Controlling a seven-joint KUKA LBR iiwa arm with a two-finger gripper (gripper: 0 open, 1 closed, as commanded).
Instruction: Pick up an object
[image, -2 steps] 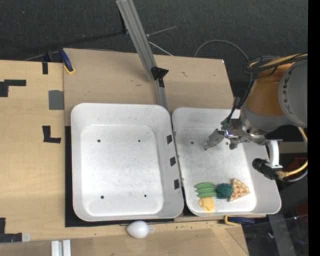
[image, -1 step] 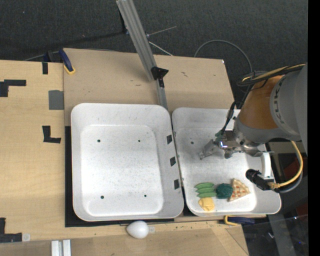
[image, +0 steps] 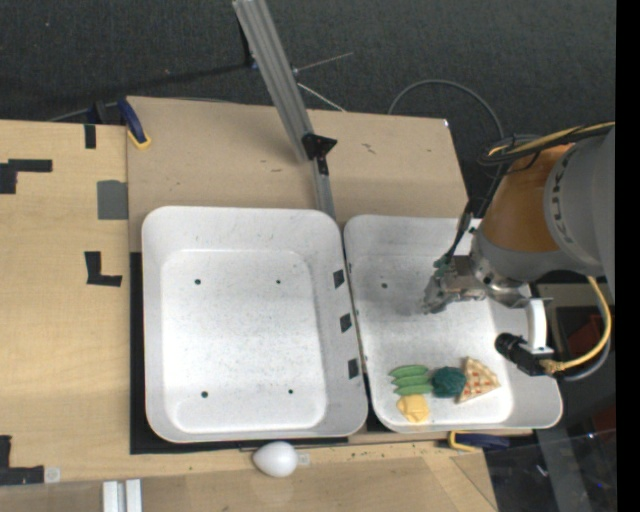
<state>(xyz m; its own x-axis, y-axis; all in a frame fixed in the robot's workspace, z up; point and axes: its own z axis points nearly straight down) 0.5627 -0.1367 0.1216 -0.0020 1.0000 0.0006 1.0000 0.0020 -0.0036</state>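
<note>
Several small toy foods lie at the near end of the right bin (image: 400, 250): a green pea pod (image: 408, 376), a dark green broccoli (image: 448, 380), a pizza slice (image: 480, 380) and a yellow piece (image: 413, 407). My gripper (image: 437, 296) hangs low over the middle of the right bin, well behind those items and apart from them. Nothing shows between its tips.
The left bin (image: 240, 320) sits beside the right one. A white egg-shaped object (image: 275, 459) lies on the bench just in front of the left bin. A metal pole (image: 290, 95) slants in from the back. The arm's orange band (image: 520, 210) and cables crowd the right side.
</note>
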